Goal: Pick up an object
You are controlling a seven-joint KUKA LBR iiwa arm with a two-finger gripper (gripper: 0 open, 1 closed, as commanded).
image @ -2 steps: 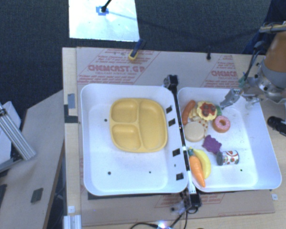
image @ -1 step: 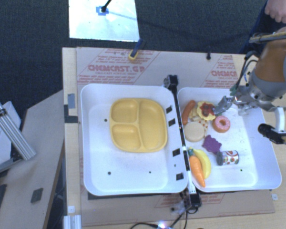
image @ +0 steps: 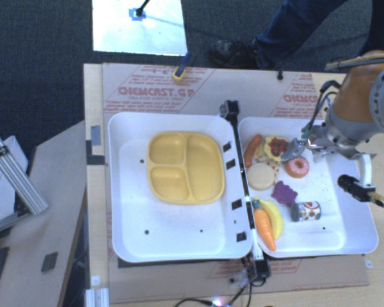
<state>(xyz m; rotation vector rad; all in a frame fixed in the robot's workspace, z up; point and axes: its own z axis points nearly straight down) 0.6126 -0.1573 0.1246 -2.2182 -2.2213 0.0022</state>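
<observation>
Arm: we see the grey arm (image: 361, 110) with its orange band reaching in from the right, over the far right part of the right bin (image: 352, 232).
Gripper: we place the gripper (image: 299, 147) low over the far half of the right bin, its tip just beside the pink donut (image: 297, 167) and the pizza slice (image: 274, 148).
Fingers: we cannot tell whether they are apart or together; we see nothing clearly held between them.
Left bin: we see the left bin (image: 131, 235) carrying a yellow divided plate (image: 184, 167) near its middle, toward the far edge.
Right bin, far left corner: we find a sausage (image: 252, 148) lying along the divider, with the pizza slice just beside it.
Right bin, middle: we see a round tan cookie (image: 261, 175) touching the pizza slice's near side, the pink donut to its right, and purple grapes (image: 284, 192) just nearer than both.
Right bin, near left corner: we see a carrot (image: 264, 228) lying against a banana (image: 274, 217), both close to the divider.
Right bin, centre toward the near edge: we see a small can (image: 305, 210) on its side, just beside the grapes.
</observation>
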